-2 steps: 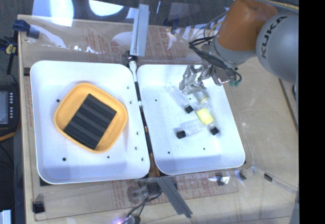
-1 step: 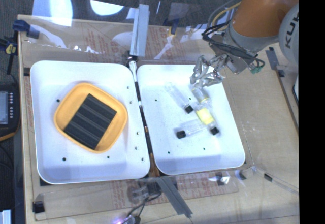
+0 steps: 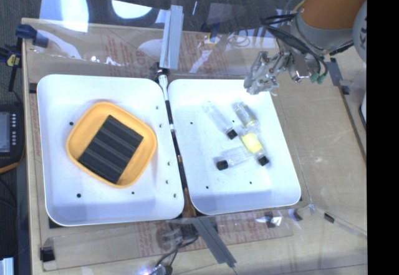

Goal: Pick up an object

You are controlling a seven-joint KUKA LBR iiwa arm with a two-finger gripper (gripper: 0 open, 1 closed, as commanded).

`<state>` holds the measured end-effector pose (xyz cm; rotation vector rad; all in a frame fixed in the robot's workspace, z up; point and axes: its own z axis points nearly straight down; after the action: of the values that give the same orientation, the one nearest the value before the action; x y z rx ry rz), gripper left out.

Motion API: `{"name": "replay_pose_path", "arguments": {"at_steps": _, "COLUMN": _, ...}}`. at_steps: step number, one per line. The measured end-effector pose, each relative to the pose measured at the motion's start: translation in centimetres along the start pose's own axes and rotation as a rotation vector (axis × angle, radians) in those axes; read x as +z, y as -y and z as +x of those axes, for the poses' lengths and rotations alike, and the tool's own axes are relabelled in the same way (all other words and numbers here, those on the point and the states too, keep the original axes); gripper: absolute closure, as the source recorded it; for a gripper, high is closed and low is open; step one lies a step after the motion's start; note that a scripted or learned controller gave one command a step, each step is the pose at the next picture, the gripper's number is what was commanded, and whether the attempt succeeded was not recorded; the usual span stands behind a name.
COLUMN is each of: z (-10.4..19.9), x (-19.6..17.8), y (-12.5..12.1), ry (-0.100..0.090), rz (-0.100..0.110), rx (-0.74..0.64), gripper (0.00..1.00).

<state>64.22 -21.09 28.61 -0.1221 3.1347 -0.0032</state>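
Note:
Three small clear bottles with black caps lie in the right bin [image 3: 206, 199]. One bottle [image 3: 220, 120] lies at the centre, another [image 3: 231, 158] lower down, and a third with yellow content [image 3: 250, 141] to their right. A further clear bottle [image 3: 244, 113] rests just above the yellow one. My gripper [image 3: 260, 82] hangs over the far right rim of this bin, above the bottles, with nothing seen between its fingers.
The left bin [image 3: 50, 143] holds a yellow-orange dish [image 3: 81, 136] with a dark ribbed block [image 3: 112, 148] on it. A metal divider bar [image 3: 169, 37] stands behind the gap between the bins. Cables run off the wrist at the upper right.

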Motion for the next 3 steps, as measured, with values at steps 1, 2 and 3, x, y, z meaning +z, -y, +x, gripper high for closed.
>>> {"name": "replay_pose_path", "arguments": {"at_steps": 1, "z": -1.6, "x": 5.6, "y": -0.2, "ry": -0.004, "rz": -0.004, "rx": -0.270, "gripper": 1.00}}
{"name": "replay_pose_path", "arguments": {"at_steps": 2, "z": -1.5, "x": -1.1, "y": 0.1, "ry": 0.000, "rz": 0.000, "rx": 0.036, "gripper": 1.00}}
{"name": "replay_pose_path", "arguments": {"at_steps": 3, "z": -1.6, "x": 4.3, "y": -0.1, "ry": -0.004, "rz": -0.004, "rx": -0.377, "gripper": 1.00}}
